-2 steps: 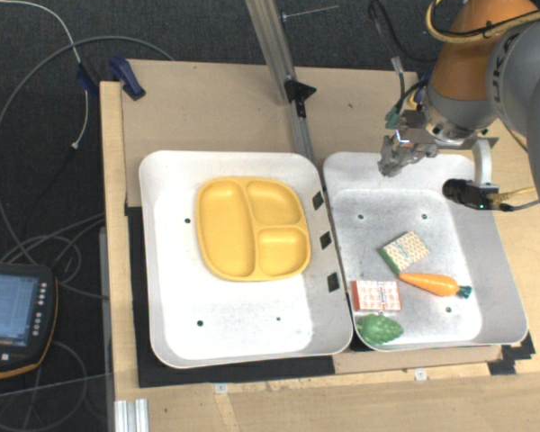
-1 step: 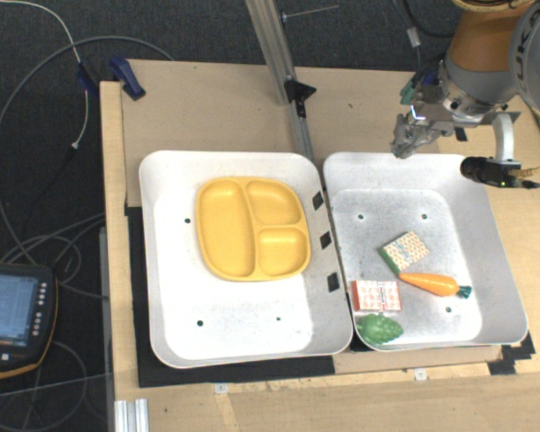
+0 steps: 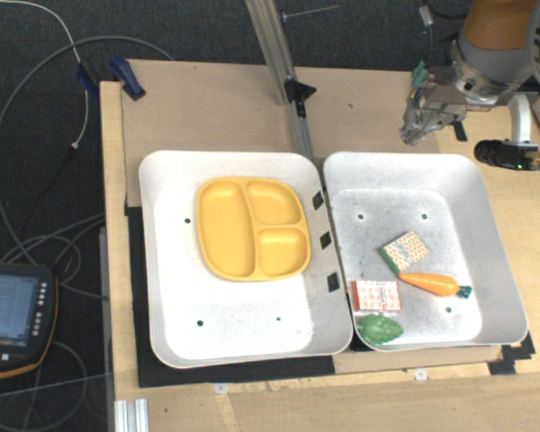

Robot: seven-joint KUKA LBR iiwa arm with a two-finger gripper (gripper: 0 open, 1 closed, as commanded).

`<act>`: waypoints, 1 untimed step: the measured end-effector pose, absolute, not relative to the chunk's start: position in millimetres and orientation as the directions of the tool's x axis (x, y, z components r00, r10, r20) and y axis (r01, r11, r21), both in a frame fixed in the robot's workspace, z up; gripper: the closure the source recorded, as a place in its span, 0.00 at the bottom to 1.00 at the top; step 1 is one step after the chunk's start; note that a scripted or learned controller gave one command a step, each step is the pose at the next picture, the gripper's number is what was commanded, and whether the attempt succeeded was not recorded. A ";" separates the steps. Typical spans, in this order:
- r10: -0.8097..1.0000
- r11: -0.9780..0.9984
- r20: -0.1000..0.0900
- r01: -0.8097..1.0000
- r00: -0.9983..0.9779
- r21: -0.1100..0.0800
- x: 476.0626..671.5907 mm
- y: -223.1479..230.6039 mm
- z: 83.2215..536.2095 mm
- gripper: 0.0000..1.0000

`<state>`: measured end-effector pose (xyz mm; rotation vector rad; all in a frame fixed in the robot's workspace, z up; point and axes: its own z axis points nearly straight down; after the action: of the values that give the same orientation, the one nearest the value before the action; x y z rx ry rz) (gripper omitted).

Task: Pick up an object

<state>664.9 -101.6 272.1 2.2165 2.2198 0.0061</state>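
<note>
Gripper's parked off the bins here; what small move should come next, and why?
Probably swing the gripper toward the camera and lower it over the right bin, aiming for the carrot. It hovers beyond the bin's far rim, and the carrot lies apart from its neighbours.

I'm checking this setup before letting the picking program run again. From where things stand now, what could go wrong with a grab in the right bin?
1. The carrot, patterned box, red-and-white packet and green leafy item lie clustered, so the fingers may nudge a neighbour or close on two things.
2. The green item sits against the right bin front wall, which could block a finger.
3. The gripper hovers beyond the bin's far rim, so it must cross that rim.
</note>
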 end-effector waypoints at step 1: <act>1.000 0.004 0.002 1.000 -0.004 -0.003 631.4 -59.6 266.5 1.00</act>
<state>631.4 -59.6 266.5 2.2198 2.2286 -0.0015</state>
